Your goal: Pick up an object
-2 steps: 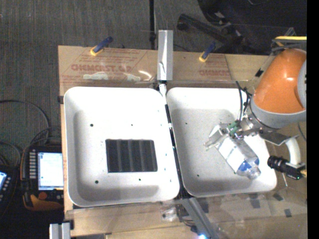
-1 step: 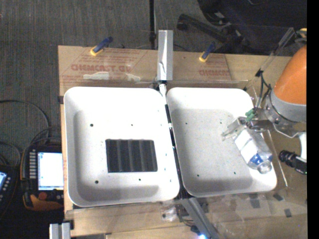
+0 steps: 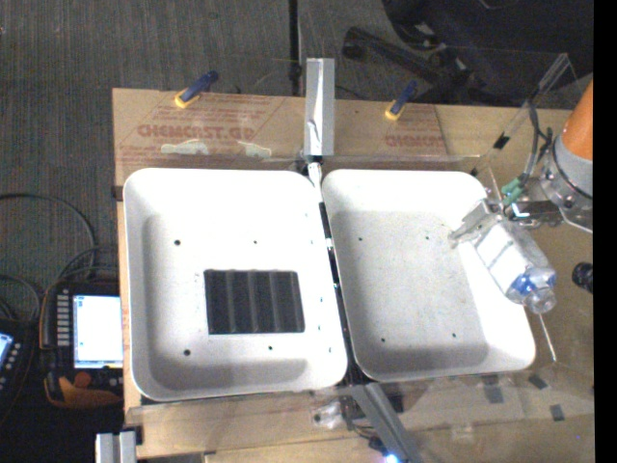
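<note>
A clear plastic bottle (image 3: 511,263) with a blue cap hangs tilted over the right rim of the right bin (image 3: 415,355), cap end pointing down and to the right. My gripper (image 3: 496,222) reaches in from the right edge and is shut on the bottle's upper end, with one pale finger (image 3: 470,228) sticking out to the left of it. The orange band of the arm (image 3: 583,128) sits at the far right. A dark ribbed rectangular block (image 3: 254,302) lies flat in the middle of the left bin (image 3: 154,258).
The two white bins meet at a central seam (image 3: 328,249). Behind them a brown board (image 3: 222,133) carries two blue-and-yellow clamps and an upright metal post (image 3: 318,109). Cables and a handheld screen unit (image 3: 87,331) lie on the floor to the left.
</note>
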{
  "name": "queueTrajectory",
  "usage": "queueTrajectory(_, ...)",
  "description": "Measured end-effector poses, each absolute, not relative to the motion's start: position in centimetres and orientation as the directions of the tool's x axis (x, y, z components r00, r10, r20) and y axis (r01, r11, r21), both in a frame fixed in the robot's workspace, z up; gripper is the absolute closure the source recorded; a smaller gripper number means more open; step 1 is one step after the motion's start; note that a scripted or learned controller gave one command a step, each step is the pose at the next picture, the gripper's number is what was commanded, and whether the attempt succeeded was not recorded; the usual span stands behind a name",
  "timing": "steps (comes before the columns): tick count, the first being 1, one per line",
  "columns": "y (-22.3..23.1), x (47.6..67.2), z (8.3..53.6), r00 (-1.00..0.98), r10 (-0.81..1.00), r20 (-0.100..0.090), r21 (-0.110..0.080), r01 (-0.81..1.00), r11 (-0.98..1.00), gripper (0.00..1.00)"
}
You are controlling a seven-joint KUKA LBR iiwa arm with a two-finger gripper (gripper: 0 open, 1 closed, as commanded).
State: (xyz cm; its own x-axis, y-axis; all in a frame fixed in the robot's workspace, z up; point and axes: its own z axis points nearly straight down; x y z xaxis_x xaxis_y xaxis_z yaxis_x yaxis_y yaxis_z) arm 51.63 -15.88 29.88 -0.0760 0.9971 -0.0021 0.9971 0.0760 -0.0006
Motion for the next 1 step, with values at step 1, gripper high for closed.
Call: queueTrajectory(1,-17.79,49.77,26.30,-0.098,0.995,-0.002,-0.001,0.995,0.098,0.00)
